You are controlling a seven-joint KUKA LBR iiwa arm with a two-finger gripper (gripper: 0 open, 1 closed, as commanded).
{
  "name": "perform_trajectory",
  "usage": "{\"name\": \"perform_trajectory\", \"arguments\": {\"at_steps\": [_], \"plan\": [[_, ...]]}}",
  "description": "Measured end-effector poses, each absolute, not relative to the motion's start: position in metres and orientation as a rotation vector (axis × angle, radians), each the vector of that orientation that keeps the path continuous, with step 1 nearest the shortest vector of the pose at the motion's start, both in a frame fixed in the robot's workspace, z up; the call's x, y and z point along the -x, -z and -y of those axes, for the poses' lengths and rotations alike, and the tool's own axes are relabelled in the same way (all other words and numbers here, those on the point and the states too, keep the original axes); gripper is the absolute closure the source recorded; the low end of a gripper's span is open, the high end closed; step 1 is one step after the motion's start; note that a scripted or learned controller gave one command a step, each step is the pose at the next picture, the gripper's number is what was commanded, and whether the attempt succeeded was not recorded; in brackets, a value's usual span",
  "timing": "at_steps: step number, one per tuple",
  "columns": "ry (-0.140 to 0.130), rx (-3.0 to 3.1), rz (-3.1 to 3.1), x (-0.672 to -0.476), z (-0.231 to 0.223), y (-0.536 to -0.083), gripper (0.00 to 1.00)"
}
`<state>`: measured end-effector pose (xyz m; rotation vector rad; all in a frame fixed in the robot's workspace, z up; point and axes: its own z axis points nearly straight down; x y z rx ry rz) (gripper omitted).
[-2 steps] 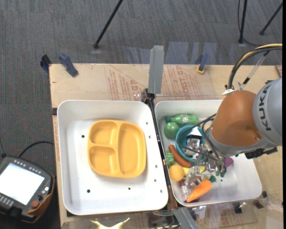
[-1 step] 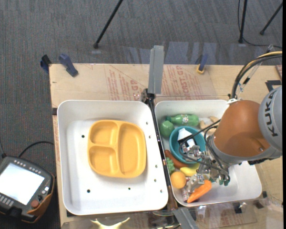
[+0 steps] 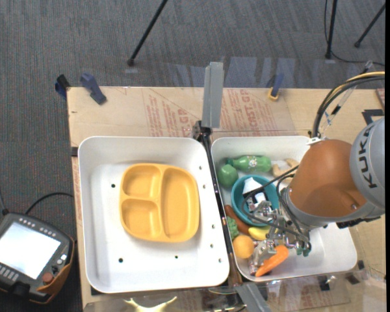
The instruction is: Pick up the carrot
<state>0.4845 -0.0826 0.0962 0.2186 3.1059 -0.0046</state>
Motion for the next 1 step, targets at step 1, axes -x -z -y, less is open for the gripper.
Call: {"name": "perform_trajectory", "arguments": {"at_steps": [1], "plan": [[0.007, -0.212, -3.107, -0.4853, 0.0827, -0.107, 1.0]]}}
